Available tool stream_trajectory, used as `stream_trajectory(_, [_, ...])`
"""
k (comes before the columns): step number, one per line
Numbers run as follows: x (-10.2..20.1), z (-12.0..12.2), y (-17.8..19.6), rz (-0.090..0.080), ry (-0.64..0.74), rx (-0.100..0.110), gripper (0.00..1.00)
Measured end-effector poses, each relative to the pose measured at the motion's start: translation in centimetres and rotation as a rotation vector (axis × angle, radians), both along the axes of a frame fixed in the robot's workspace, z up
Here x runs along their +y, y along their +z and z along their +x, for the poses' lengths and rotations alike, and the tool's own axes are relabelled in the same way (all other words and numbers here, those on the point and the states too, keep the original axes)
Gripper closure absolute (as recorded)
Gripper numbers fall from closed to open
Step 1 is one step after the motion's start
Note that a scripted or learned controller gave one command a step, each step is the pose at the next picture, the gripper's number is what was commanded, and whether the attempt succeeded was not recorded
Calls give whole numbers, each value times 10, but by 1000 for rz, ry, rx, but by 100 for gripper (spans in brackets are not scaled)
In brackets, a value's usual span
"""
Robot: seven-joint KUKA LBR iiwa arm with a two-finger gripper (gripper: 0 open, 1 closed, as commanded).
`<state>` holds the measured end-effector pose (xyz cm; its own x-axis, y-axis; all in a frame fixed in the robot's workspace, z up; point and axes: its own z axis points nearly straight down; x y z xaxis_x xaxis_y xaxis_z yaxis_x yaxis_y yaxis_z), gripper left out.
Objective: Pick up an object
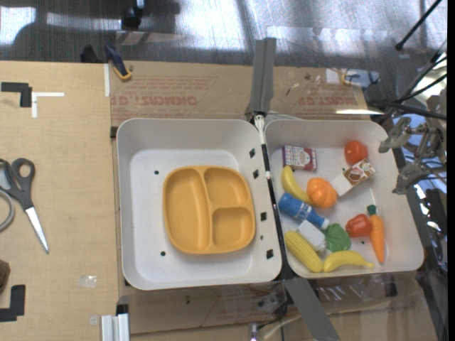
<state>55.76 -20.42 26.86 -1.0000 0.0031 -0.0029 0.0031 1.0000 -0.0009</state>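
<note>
gripper point(407, 158) sits at the right rim of the right bin point(398, 261), blurred against clutter, cannot tell if it's open or closed; nothing visibly held in it; all pickable objects lie in that right bin, to the gripper's left; nearest it: red tomato point(355, 151) by the upper right, white and brown box point(357, 175) just below the tomato; red pepper point(359, 225) and carrot point(377, 236) side by side at lower right, carrot pointing down; orange fruit point(321, 192) mid-bin, touching a yellow banana point(291, 183) on its left; red and white carton point(299, 157) above that banana; blue bottle point(302, 212) lying at a slant below the orange fruit; green broccoli point(337, 238) just beside the bottle's lower end; corn cob point(303, 251) and second banana point(346, 262) along the bottom edge; left bin point(135, 190) holds a yellow divided tray point(210, 209), lying flat in its middle; scissors point(25, 197) on the bench point(64, 261) far left, well apart from both bins
</note>
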Motion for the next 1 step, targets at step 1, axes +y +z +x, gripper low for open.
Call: stream_trajectory(1, [-14,-72,-119,1,-143,1,0])
